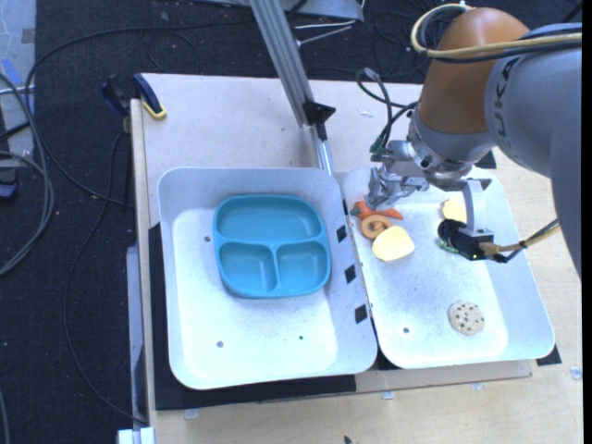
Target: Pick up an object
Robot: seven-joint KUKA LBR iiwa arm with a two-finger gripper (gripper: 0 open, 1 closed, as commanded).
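My gripper (380, 195) hangs low over the far left corner of the right bin (518, 340). Just below its tip lie a small orange carrot piece (388, 215) and an orange-brown ring-shaped piece (373, 226), very close to the tip. A pale yellow wedge like an apple slice (394, 244) lies next to them, towards the front. A round chocolate-chip cookie (465, 317) rests near the bin's front right. A small pale yellow piece (453, 210) lies to the right, partly behind the wrist hardware.
The left bin (185, 340) holds a blue divided plate (273, 246). A slanted metal pole (282, 49) runs down to the back edge between the bins. Cables lie on the dark floor around the bench.
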